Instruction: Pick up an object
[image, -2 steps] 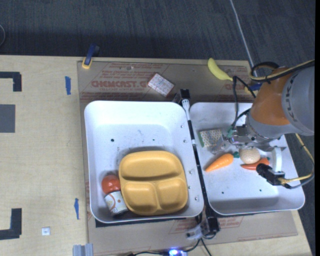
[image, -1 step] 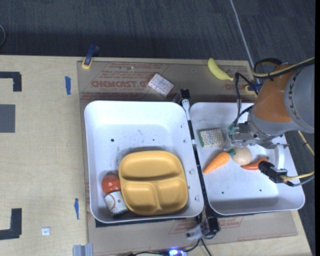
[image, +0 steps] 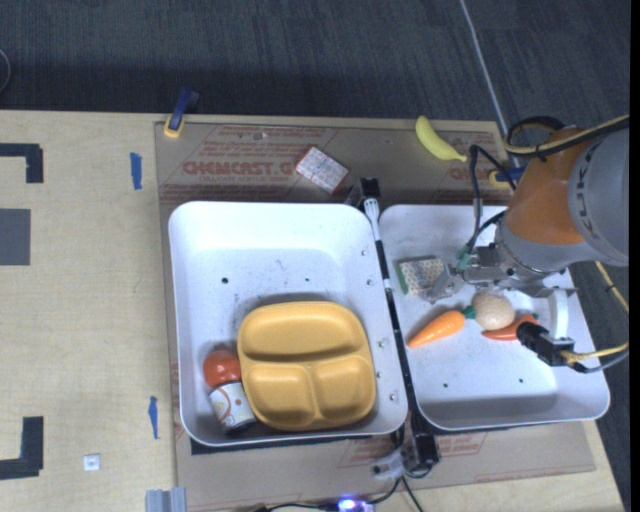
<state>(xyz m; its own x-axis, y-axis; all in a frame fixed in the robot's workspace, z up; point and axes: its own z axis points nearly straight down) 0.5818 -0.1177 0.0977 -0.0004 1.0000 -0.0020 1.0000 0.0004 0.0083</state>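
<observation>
At right of frame the gripper (image: 492, 283) hangs just above a pale egg (image: 493, 309) beside a carrot (image: 437, 328) in the right bin (image: 520, 400), apparently reaching to grasp; its opening I cannot tell, and next comes a clean descent.

One fixed camera looks down at a slant from above on both white bins (image: 200, 300).
</observation>
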